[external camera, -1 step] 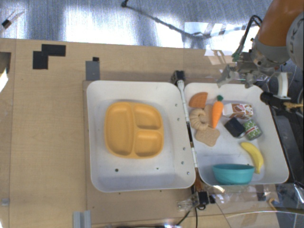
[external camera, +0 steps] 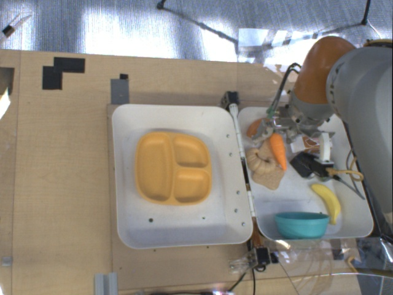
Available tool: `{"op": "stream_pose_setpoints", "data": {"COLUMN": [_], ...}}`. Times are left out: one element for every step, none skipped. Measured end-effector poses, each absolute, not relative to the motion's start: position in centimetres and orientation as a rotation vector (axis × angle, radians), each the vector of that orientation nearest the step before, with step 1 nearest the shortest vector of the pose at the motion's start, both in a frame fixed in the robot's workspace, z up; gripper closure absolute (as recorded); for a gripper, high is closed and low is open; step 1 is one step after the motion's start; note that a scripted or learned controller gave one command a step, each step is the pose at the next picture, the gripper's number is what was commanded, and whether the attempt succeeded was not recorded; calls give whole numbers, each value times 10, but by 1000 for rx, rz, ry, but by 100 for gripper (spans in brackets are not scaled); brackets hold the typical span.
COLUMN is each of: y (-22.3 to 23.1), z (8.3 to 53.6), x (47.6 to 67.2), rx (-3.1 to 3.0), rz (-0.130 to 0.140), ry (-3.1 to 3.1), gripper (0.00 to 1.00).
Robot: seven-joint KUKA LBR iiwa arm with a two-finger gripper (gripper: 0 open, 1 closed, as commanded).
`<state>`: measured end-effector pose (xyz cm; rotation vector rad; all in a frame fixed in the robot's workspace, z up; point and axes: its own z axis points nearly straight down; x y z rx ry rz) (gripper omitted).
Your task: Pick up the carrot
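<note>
We see a pale tan worktop (external camera: 61, 183) marked with black squares (external camera: 59, 72). Both the left bin (external camera: 129, 226) and the right bin (external camera: 356, 221) are plain white. The plate (external camera: 173, 167) is yellow-orange all over. The carrot (external camera: 278, 150) is bright orange, the banana (external camera: 327, 201) yellow and the bowl (external camera: 301, 224) teal. A beige lump (external camera: 264, 166) has darker tan folds. The arm (external camera: 368, 103) is grey with an orange band (external camera: 322, 66). The floor (external camera: 123, 17) is blue-grey with fine stripes.

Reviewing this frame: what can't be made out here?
Camera view:
1. carrot: top end hidden under the gripper; a hold is unclear.
2. orange item beside it: partly covered, too small to identify.
3. right bin: upper right corner hidden by the arm.
</note>
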<state>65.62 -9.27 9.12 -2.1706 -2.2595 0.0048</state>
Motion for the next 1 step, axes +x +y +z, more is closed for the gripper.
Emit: {"op": "stream_pose_setpoints", "data": {"y": [-92], "z": [109], "x": [662], "rx": [-2176], "rz": [-12], "ry": [-2272], "gripper": [100]}}
